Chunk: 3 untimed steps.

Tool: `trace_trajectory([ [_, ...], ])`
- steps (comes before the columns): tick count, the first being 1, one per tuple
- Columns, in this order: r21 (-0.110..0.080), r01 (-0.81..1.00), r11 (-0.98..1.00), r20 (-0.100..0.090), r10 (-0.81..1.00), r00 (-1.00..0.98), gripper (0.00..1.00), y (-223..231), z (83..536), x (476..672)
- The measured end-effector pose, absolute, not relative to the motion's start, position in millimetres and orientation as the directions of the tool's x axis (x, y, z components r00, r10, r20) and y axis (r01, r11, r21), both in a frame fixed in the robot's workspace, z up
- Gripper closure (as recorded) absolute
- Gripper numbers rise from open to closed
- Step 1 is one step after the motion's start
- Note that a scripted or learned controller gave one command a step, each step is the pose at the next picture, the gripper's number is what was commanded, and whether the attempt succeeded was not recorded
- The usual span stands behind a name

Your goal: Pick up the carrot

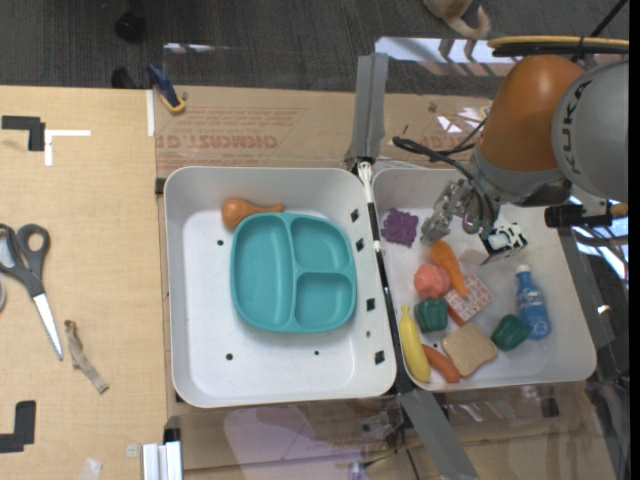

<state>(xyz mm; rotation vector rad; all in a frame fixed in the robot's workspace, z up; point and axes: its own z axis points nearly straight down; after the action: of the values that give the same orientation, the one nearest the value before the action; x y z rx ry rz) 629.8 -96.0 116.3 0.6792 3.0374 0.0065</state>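
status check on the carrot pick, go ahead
Gripper hovering over right bin, nothing between fingers. Carrot just below it, untouched. Pink lump and purple piece crowd close by.

My arm (560, 118) reaching in from the right, orange band above the wrist, elbow high, gripper (445, 223) angled down and left, nothing visibly held

Evenly and brightly lit from above, with soft, short shadows. Mild glare on the white bin (190, 268) walls and strong reflections off the shiny sheeting (440, 53) at upper right. Slightly soft overall, grainy in the dark floor (250, 8) along the top. Blurred around the tool (455, 213). Colours clear and saturated.
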Motion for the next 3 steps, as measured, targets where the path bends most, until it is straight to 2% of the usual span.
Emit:
trace_trajectory([
  [1,0.0,0.554,0.833,-0.001,0.554,-0.833,1.0,13,192,564.9],
  [2,0.0,0.521,0.853,-0.003,0.521,-0.853,1.0,-48,259,532.8],
  [3,-0.001,0.621,0.784,0.001,0.621,-0.784,1.0,23,191,504.7],
])
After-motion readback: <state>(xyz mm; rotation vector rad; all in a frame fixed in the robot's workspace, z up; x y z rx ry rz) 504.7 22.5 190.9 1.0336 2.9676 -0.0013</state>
